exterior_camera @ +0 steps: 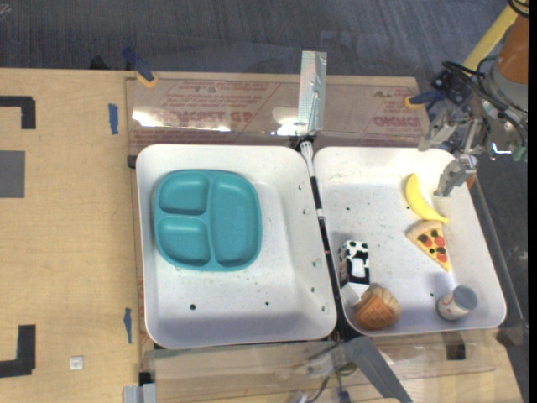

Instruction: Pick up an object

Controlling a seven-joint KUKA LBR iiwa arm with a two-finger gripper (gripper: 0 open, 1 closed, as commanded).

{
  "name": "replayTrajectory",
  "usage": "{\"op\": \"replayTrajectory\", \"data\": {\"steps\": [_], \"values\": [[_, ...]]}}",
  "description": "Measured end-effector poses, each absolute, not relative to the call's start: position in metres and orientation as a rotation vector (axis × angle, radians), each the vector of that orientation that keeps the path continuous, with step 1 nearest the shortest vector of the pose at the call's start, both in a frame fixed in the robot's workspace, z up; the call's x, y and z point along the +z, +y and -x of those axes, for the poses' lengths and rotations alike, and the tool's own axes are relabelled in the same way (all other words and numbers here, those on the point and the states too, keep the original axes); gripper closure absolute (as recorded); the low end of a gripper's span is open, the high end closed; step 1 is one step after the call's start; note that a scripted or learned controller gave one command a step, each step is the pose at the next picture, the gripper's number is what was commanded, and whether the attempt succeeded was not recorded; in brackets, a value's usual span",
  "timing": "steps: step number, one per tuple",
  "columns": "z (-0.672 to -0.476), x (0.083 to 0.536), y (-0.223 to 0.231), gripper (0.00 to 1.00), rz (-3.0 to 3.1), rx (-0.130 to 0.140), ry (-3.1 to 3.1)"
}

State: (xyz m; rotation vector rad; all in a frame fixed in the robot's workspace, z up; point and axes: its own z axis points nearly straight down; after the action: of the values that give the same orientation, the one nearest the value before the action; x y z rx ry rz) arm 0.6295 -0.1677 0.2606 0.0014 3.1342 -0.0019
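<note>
The right bin [394,225] holds a banana [421,198] at its far right; the jaws [457,170] hang just beside the banana, and whether open or closed I cannot tell. Nearer lie a pizza slice [431,243] and a small cup [457,302].

The arm [513,23] is cut off by the picture's right and top edges, so just its wrist end shows above the right bin's [377,183] far right corner. The tool [457,162] is too small and cluttered with cables to read its fingers. The print on the black-and-white object [357,261] by the bins' shared wall is too small to tell.
</note>
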Motion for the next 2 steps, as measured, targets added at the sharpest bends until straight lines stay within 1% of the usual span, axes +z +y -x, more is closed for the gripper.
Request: {"op": "replayTrajectory", "data": {"steps": [1,2], "values": [[-0.635,0.100,-0.147,0.00,-0.523,0.000,3.085],[-0.637,0.111,-0.146,1.00,-0.517,-0.002,3.081]]}}
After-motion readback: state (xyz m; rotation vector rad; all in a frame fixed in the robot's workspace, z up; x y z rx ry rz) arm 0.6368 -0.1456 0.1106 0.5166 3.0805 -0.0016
